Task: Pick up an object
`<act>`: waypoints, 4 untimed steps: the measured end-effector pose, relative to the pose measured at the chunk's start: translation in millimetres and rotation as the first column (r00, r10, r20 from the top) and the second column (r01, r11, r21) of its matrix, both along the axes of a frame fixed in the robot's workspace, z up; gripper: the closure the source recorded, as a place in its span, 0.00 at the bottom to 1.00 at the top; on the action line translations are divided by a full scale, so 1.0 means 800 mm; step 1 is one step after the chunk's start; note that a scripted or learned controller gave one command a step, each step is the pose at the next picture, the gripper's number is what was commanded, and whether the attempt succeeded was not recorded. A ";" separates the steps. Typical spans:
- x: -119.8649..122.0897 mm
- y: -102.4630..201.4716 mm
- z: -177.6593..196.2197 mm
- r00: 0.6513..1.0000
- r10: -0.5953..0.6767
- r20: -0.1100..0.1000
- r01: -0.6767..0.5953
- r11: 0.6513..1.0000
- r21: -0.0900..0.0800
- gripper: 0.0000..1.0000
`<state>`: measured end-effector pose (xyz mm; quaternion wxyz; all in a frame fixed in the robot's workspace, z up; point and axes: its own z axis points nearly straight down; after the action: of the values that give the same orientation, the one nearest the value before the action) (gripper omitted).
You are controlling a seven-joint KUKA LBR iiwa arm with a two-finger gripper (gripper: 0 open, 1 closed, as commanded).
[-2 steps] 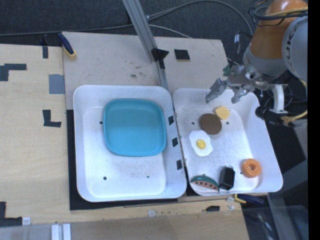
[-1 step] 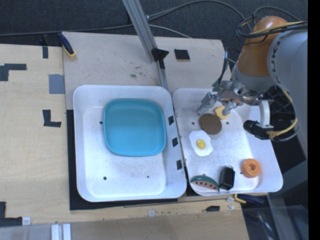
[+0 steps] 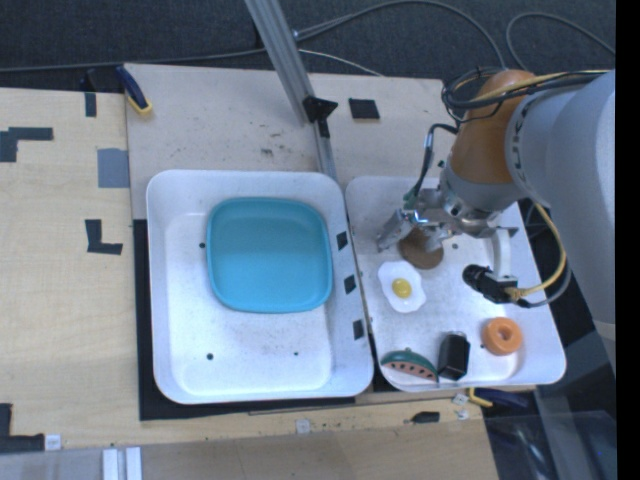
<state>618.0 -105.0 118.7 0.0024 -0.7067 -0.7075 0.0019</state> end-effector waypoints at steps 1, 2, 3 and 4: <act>0.002 -0.001 -0.034 1.000 -0.001 0.011 0.001 1.000 -0.003 0.00; 0.003 0.000 -0.020 1.000 -0.001 0.014 0.001 1.000 -0.002 1.00; 0.004 -0.004 0.058 1.000 -0.001 0.011 0.001 1.000 -0.001 1.00; 0.005 -0.004 0.113 1.000 -0.001 0.009 0.001 1.000 -0.001 1.00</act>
<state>622.0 -108.3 209.2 -0.0013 -0.7070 -0.7072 -0.0011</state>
